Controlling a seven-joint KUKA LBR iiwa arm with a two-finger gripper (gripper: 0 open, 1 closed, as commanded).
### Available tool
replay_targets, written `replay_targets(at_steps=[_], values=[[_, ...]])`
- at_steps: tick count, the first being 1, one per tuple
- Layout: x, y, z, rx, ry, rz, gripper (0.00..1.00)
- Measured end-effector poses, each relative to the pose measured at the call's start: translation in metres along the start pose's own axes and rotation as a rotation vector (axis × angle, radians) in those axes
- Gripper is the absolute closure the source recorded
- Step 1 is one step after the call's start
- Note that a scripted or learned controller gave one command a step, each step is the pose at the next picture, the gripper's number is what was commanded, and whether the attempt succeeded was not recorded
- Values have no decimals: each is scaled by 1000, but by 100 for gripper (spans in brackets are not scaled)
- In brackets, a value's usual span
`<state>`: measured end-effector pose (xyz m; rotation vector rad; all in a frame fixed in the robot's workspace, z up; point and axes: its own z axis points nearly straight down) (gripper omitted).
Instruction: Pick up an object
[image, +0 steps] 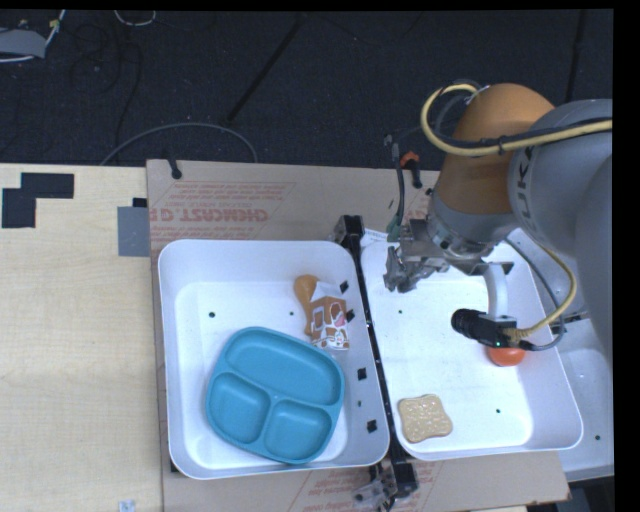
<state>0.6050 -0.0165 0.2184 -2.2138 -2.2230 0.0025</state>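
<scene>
My gripper hangs over the far left part of the right bin, above bare white floor, and nothing shows between its fingers. A tan waffle-shaped toy lies near the front left corner of that bin. A small red-orange round object sits at the bin's right side, partly hidden by a black cable fitting. In the left bin lie a blue divided plate, a brown drumstick-shaped toy and a small printed packet.
A black divider with clips runs between the two bins. The arm's grey body and orange band fill the space above the right bin's far side. Cardboard lies under both bins.
</scene>
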Motion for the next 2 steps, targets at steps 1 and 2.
replay_targets(at_steps=[1, 2], values=[[44, -7, -3, 1, 0, 0, 100], [100, -14, -12, -1, 0, -2, 100]])
